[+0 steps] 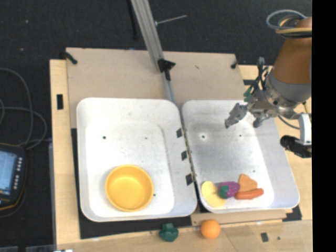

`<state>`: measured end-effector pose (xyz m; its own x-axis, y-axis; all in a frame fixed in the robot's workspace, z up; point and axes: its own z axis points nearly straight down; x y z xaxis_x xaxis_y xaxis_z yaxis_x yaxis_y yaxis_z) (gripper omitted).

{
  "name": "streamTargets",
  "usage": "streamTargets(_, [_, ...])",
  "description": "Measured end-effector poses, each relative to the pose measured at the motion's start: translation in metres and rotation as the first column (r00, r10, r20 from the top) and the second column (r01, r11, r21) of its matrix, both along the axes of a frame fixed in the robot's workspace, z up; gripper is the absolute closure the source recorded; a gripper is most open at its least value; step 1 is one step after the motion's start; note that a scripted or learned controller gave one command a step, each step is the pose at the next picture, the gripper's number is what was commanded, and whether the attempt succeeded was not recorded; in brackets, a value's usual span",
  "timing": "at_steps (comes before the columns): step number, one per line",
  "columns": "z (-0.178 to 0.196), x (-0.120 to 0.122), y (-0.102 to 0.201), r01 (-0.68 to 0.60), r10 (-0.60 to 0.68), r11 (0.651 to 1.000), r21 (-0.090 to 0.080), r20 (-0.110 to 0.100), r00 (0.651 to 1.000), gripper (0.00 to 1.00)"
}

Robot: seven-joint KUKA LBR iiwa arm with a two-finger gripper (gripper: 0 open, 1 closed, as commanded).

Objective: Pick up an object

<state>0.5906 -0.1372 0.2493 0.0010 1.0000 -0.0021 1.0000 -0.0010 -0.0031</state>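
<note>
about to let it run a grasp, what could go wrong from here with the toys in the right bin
The toy pile sits bunched in the near corner of the right bin, so the gripper, with jaws open, may grab two pieces or strike the wall. It hangs over the far end, so the reach is long. The orange ball and green toy lie outside both bins.

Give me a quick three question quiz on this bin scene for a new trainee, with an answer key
1. True or false: the yellow bowl sits in the left bin.
2. Where is the gripper? A) above the right bin's far part B) touching the bowl C) over the orange ball
3. Fill in: the toy cluster lies in the right bin's ____ corner.

Key: 1 true; 2 A; 3 near
</note>
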Motion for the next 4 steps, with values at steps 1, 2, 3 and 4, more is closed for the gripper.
streamTargets(1, [-0.043,-0.001,-0.006,0.000,0.000,1.000,0.000,0.000,1.000,0.00])
streamTargets(2, [-0.098,0.005,0.001,-0.001,0.001,1.000,0.001,-0.001,1.000,0.00])
streamTargets(3, [-0.083,0.007,0.000,0.003,-0.003,1.000,0.002,0.007,1.000,1.00])
streamTargets(4, [-0.034,0.016,-0.007,-0.003,0.003,1.000,0.000,0.010,1.000,1.00])
